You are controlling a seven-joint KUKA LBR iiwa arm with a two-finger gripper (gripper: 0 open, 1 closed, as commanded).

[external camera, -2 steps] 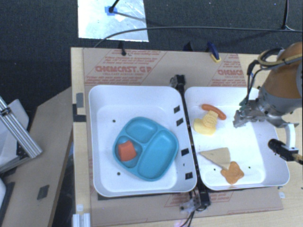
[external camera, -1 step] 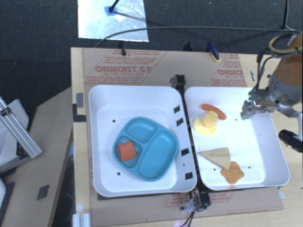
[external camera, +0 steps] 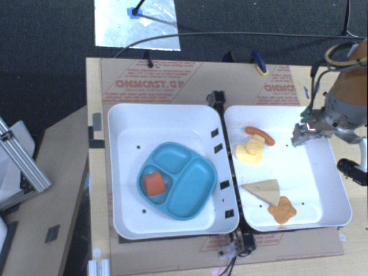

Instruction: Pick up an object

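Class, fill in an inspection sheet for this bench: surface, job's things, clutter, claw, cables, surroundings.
Surface: bench bears left bin and right bin side by side.
Job's things: right bin holds sausage, yellow piece, tan wedge, orange cookie; left bin holds blue tray with red piece in a compartment.
Clutter: nothing seen.
Claw: claw over right bin's upper right, nothing seen between the fingers.
Cables: black cable runs behind bench.
Surroundings: silver sheet on dark floor.
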